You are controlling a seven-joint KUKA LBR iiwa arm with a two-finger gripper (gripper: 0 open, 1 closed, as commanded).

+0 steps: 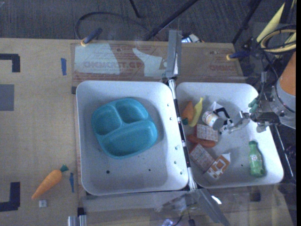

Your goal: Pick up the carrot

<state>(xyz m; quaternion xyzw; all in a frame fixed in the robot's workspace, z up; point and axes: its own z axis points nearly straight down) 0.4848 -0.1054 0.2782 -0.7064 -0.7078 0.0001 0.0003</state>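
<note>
The carrot (47, 183) lies out on the bare surface near its front left corner, tilted, green top pointing toward the left bin (84, 126), and well clear of that bin's front left corner. The claw (233, 124) hangs over the right bin (268, 149), near the middle of it, just beside a small can (210, 118) and above a scatter of snack packets (202, 157); from where I stand I cannot tell how it is set, and nothing shows in it. A green bottle (255, 159) lies by that bin's right wall, and a yellow banana (197, 112) and an orange toy (188, 112) sit against the divider side. A blue plate (124, 128) fills the centre of the left bin. I would judge the task barely begun: the arm is at the wrong end of the surface, with both bins between it and the carrot. The next move calls for lifting clear of the clutter, travelling across both bins to the front left corner, turning to close across the carrot's narrow width, then descending. That reach looks long for the arm.
</note>
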